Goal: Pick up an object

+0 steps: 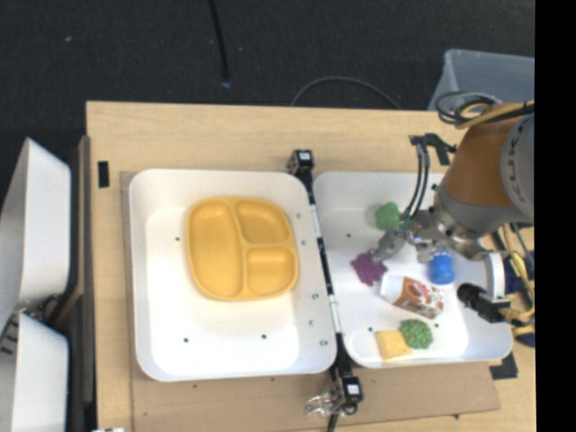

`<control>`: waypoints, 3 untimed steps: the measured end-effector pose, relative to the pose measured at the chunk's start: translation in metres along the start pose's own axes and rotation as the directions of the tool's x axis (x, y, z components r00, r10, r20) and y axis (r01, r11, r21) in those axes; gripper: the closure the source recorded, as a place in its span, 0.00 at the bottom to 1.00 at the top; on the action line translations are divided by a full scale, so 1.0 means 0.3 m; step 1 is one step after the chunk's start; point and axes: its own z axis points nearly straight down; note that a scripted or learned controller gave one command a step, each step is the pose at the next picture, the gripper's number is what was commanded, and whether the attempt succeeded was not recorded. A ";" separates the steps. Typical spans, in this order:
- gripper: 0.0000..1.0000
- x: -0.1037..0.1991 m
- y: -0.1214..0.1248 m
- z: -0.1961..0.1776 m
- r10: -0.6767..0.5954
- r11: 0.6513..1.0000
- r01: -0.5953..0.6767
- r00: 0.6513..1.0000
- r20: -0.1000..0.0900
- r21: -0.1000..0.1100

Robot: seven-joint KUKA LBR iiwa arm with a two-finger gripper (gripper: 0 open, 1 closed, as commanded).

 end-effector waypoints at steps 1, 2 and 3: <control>0.00 -0.004 0.004 0.153 0.003 1.000 -0.003 1.000 0.000 -0.005; 1.00 -0.007 0.012 0.103 0.006 1.000 -0.006 1.000 0.000 -0.014; 1.00 -0.040 0.036 -0.089 0.000 1.000 0.000 1.000 0.001 -0.010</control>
